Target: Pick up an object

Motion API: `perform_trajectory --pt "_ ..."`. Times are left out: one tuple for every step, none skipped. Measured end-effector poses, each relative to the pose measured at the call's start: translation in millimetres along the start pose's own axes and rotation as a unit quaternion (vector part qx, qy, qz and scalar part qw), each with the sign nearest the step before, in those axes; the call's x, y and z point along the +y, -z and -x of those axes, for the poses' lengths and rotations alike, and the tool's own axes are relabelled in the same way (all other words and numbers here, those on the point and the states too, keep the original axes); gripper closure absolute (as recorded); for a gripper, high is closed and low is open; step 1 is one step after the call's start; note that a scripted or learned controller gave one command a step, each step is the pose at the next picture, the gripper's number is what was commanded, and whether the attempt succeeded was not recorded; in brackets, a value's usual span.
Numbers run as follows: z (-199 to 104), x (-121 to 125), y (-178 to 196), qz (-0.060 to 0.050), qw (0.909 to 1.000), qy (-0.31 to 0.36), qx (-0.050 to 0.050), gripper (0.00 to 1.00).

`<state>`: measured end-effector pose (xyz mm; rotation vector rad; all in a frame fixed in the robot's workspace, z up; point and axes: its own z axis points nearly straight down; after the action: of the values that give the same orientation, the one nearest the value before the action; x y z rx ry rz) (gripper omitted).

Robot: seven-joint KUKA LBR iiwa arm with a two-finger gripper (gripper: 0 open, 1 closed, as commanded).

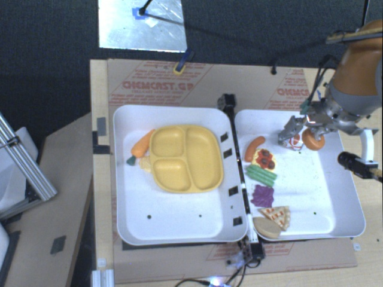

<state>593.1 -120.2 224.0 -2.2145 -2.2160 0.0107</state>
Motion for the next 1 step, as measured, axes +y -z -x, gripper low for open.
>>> perform_trajectory --pt "-0.1 2.5 6.8 0.006 1.0 0.001 -0.001 0.0"
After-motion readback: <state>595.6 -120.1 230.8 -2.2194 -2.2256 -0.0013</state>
